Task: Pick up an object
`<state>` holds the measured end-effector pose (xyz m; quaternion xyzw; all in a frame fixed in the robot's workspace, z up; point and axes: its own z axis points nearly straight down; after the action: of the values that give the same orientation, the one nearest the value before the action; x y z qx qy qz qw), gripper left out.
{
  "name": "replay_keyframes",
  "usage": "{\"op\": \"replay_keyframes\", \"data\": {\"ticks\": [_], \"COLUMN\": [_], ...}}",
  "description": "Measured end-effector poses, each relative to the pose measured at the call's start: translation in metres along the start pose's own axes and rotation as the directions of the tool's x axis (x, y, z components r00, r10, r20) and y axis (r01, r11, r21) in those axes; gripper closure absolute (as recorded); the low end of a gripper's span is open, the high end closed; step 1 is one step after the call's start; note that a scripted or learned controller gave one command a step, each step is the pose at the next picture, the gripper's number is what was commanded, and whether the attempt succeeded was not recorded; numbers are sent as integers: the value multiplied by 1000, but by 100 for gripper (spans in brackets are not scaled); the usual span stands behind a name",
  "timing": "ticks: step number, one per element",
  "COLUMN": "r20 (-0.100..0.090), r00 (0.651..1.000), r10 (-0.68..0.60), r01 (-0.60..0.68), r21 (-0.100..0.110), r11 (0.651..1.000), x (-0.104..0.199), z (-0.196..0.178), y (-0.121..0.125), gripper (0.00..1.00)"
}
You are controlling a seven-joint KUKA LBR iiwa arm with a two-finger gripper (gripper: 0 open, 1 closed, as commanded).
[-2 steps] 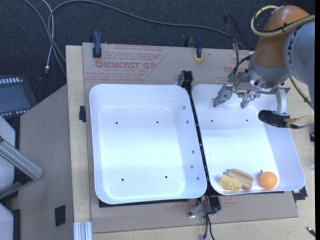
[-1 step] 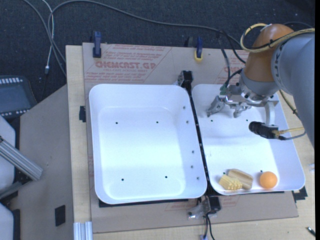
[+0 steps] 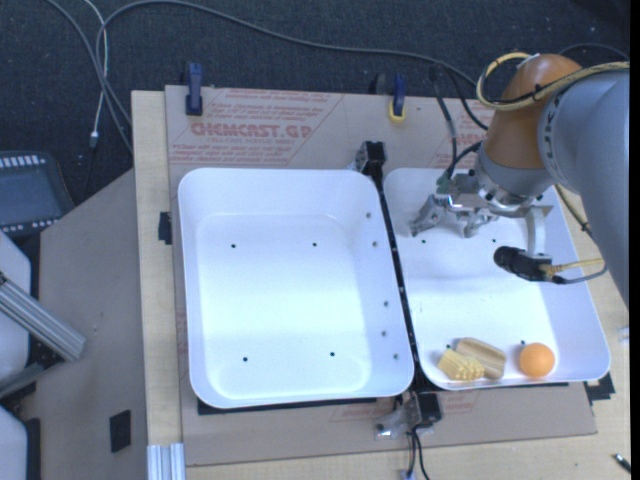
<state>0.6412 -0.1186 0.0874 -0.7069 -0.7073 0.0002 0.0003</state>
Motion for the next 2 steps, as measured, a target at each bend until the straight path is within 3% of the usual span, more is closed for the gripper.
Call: {"op": "replay_keyframes", "data": {"ticks": [1, 2], "r20": [0, 0], "r00": [1000, 1000], "r10": [0, 0], "r01": [0, 0], "r21": [-3, -4], "r11": [1000, 1000], "x": [0, 8], "z": [-12, -57], "y": [1, 1], "gripper": [100, 100]}}
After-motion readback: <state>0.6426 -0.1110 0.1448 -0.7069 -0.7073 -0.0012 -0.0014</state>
